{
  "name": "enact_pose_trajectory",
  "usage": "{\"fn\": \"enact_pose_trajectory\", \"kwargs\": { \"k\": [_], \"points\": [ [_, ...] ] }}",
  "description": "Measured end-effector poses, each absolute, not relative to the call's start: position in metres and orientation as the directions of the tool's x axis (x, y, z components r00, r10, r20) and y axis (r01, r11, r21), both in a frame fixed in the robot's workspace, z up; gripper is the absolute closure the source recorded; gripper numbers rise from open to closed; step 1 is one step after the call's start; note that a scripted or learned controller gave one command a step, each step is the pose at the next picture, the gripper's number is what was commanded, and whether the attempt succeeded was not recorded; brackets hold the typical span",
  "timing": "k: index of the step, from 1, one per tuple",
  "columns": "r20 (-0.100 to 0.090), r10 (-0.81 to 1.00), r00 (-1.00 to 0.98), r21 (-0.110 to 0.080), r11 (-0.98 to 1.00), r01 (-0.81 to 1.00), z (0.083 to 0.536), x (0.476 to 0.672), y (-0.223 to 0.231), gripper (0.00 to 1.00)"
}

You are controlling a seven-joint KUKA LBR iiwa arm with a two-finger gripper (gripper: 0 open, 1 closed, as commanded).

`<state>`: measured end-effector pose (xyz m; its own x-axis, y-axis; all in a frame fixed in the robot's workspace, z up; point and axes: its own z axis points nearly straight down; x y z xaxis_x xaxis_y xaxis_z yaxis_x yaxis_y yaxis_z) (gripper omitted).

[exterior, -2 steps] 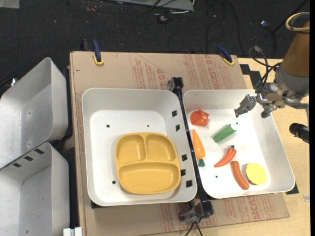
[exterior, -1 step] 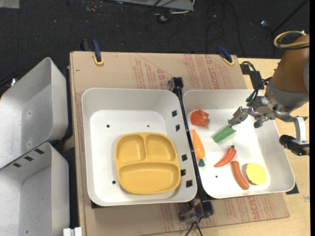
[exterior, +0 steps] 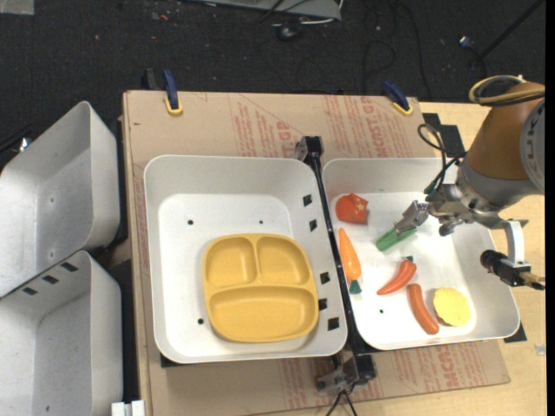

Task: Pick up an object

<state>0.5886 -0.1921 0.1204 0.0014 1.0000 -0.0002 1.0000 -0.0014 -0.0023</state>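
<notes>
Green toy vegetable (exterior: 392, 239), right of frame centre in the right bin (exterior: 503, 323), lies at the gripper (exterior: 414, 219) tips. Risk: a hold on its upper end alone lets it pivot and drop. Whether the jaws clamp it or merely touch it cannot be determined.

Grey arm (exterior: 507, 150) from the right (orange band above the wrist), gripper (exterior: 409, 226) angled down-left, low.

Bright, even overhead light; dim, perhaps slightly grainy surroundings.
</notes>
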Motion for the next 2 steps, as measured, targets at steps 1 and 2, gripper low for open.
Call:
{"fn": "enact_pose_trajectory", "kwargs": {
  "k": [1, 2],
  "points": [
    [-0.001, 1.0, 0.001, 0.002, -0.001, 1.0, 0.133, 0.59, -0.192, 1.0],
    [-0.003, 1.0, 0.001, 0.006, -0.001, 1.0, 0.191, 0.589, -0.202, 1.0]
  ]
}}
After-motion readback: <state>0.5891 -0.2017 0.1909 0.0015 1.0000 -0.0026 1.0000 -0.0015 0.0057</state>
